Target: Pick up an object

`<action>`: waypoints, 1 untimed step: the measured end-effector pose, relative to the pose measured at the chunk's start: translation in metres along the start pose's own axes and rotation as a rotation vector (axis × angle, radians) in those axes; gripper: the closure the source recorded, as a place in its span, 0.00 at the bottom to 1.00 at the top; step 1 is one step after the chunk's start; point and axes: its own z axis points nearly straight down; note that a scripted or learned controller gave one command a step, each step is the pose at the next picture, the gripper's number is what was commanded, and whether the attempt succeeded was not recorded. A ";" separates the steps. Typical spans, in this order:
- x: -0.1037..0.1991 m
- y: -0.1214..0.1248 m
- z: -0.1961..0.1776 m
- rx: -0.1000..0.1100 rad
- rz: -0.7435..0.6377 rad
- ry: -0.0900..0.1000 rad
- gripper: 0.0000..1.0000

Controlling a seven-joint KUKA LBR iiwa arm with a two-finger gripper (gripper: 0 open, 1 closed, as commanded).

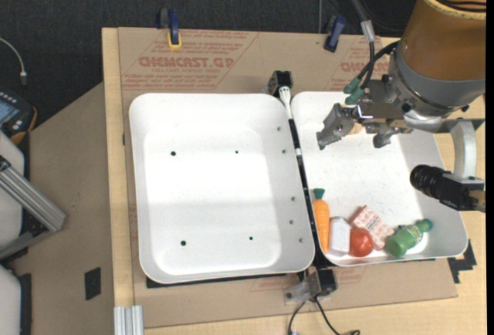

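Right bin [432, 171], near edge: four objects clustered together, one of each kind. Toy carrot [321, 218], orange with a green top, lies along the bin's left wall, pointing near-to-far. Just right of it a small white block [339, 235]. Touching that, a red tomato-like piece [360, 241]. Behind the red piece, a pink-and-white patterned packet [372, 220], tilted. Furthest right, a green bottle [405, 238] lying on its side, cap toward the right. All sit on the bin floor; none is lifted.

Left bin [154, 194]: white floor with four small dark dots. The two bins stand side by side, their inner walls touching, with a black clip [279, 83] at the far end of the seam and another fitting at the near end. Both rest on a brown cardboard sheet [193, 55] printed with red lettering, held by two blue clamps [170, 23] at its far edge. Dark carpet lies beyond.

The arm enters from the upper right, orange band above a grey wrist, cables trailing. Gripper [333, 130] hangs over the far part of the right bin, well apart from the cluster, pointing down and leftward. Fingers appear parted a little, nothing between them.
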 end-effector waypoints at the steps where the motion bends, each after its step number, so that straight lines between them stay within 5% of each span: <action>1: 0.069 0.001 -0.125 -0.010 -0.004 0.004 0.00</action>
